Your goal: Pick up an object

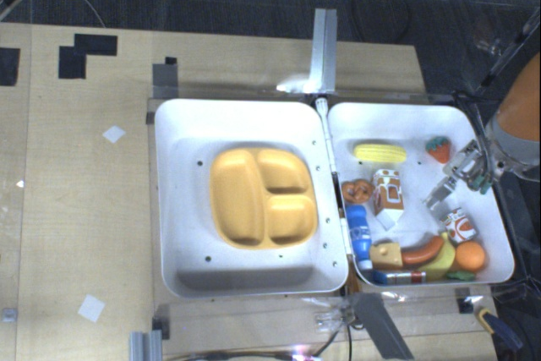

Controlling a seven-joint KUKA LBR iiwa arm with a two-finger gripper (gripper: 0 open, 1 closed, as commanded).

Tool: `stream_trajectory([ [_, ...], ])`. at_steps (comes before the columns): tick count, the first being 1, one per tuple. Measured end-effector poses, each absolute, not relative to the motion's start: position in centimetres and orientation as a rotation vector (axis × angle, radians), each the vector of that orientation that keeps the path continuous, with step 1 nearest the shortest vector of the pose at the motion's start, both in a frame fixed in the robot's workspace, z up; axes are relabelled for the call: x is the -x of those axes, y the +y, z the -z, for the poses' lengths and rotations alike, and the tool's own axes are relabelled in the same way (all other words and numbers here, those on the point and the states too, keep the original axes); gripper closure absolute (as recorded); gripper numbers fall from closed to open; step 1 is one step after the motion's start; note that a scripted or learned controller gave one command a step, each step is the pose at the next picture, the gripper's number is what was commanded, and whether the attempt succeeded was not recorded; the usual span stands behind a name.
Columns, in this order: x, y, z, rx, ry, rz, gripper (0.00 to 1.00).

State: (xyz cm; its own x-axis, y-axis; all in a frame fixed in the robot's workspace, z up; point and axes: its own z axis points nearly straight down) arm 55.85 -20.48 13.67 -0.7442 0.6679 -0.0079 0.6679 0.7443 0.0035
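Note:
The right bin [423,116] holds several toy foods: a yellow corn cob [379,153], a strawberry [438,148], a pretzel [357,191], a brown-and-white carton [388,190], a blue bottle [358,231], a cheese wedge [385,254], a sausage [422,250], a banana [441,259], an orange [469,256] and a small red-and-white can [459,225]. My gripper [453,177] hangs over the right side of this bin, between the strawberry and the can. It is open, with nothing between its fingers.
The left bin [182,182] holds a yellow divided tray [262,196]. A metal post [325,51] stands behind the seam between the bins. The arm's grey and orange body [520,118] comes in from the right over the right bin's rim.

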Motion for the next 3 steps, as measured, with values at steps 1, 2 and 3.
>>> stream_trajectory([
  [1, -63.8, -20.4, -9.4, -1.545, 2.723, -0.005, 0.0],
  [2, -66.8, -19.2, -9.1, -1.563, 2.726, 0.011, 0.0],
  [3, -60.9, -20.7, -8.8, -1.349, 2.826, -0.003, 0.0],
])
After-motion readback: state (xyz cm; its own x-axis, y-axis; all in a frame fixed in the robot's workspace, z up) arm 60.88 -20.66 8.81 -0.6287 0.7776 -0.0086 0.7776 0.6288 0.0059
